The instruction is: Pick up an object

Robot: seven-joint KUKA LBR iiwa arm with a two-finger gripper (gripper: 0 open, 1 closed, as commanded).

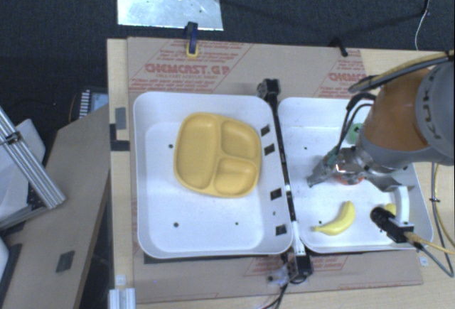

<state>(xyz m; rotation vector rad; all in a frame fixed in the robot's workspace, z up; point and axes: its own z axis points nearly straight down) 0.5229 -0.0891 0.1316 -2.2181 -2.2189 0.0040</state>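
Arm's over the right bin point(298, 123), tool point(340, 167) low inside it; can't tell how it's set. The banana point(338, 220) lies just below, near the front wall. Yellow divided plate point(216, 154) sits in the left bin point(153, 158).

Likely a robotics lab: bench point(234, 59) with two bins point(153, 158), cardboard liner left of the gripper point(340, 167), cables, aluminium framing point(25, 165) far left.

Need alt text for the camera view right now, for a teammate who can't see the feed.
The grey arm reaches in from the right, its claw low over the right bin, just above a yellow banana lying near that bin's front edge. The left bin holds a yellow divided plate.
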